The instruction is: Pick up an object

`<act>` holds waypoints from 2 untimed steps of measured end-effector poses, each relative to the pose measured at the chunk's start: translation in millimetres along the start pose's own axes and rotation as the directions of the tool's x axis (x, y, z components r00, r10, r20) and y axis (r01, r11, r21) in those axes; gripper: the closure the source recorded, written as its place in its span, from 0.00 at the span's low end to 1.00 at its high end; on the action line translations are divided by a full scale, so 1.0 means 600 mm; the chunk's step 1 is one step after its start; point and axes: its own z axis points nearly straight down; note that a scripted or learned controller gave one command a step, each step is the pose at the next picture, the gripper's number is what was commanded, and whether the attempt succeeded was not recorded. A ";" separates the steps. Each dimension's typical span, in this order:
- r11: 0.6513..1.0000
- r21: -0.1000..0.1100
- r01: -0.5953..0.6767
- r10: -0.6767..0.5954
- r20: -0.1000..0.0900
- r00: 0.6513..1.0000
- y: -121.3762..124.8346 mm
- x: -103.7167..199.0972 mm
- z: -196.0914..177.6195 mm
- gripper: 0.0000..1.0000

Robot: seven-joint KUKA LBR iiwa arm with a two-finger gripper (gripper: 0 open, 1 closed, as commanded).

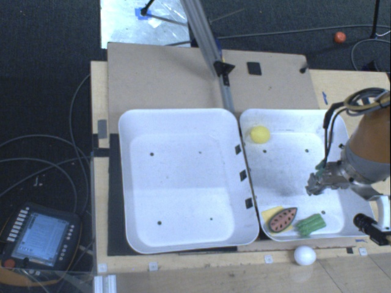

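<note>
The right bin [287, 122] holds a yellow ball [259, 134] near its back left corner. Along its front edge lie a flat yellow and red-brown piece [281, 218] and, beside it, a green object [310, 224]. My gripper [316, 185] hangs over the right half of this bin, above and a little behind the green object, and touches none of the three. The orange-banded wrist [369, 144] reaches in from the right behind it.
The left bin [131, 163] stands beside the right one, a black-clipped divider edge [243, 176] between them. A white ball [304, 256] rests on the bench outside the right bin's front rim. A slanted metal pole [208, 35] rises behind the bins.
</note>
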 end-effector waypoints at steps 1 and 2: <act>1.000 -0.007 -0.001 0.001 0.002 1.000 0.003 -0.002 -0.005 0.00; 1.000 -0.007 0.001 -0.001 0.002 1.000 -0.003 0.108 0.111 0.00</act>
